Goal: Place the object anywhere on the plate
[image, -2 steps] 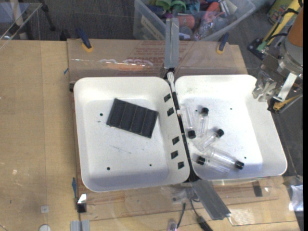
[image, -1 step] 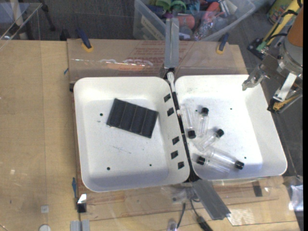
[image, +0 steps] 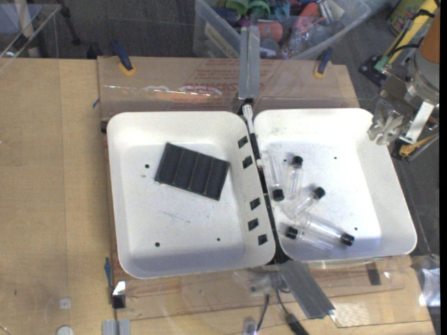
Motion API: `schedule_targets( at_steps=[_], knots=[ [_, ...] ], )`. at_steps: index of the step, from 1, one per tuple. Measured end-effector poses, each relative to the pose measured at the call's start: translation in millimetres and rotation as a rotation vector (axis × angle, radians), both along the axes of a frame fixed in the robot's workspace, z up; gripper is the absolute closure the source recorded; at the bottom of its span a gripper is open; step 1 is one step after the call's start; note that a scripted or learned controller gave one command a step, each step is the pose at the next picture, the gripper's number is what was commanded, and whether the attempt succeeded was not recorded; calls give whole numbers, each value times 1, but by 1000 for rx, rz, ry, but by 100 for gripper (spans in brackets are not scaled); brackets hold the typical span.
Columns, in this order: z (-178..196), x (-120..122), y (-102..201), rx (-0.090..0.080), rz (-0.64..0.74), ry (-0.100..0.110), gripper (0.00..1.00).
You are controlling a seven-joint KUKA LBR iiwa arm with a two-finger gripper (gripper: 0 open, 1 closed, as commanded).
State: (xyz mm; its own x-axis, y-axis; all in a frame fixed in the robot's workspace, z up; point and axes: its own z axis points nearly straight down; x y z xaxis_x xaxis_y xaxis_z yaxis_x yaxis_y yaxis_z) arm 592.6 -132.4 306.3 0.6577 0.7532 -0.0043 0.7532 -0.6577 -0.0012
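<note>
Wooden counter (image: 49, 187) is seen bearing two white bins. Left bin (image: 133, 246) is occupied by a dark ridged plate (image: 192, 171), lying flat. Several clear black-capped tubes (image: 307, 204) are scattered in the right bin (image: 391, 215). Gripper (image: 388, 128) is positioned over that bin's far right rim, with nothing gripped; finger state cannot be told.

A light wooden bench (image: 49, 187) is carrying two shallow white bins side by side, their inner rims touching. The left bin (image: 126, 250) and the right bin (image: 394, 215) are sitting on a brown cardboard sheet (image: 174, 82) (clamped at its far edge), which is lying flat on the bench and showing beyond the bins.
</note>
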Motion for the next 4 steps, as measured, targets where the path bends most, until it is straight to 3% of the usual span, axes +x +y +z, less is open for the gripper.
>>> schedule_targets(
  at_steps=[1,2,3,4],
  knots=[
    [0,0,1,0,0,1,0],
    [9,1,1,-1,4,1,100],
    [9,1,2,-1,5,1,0],
    [50,-50,12,5,541,0,0]
  ],
)
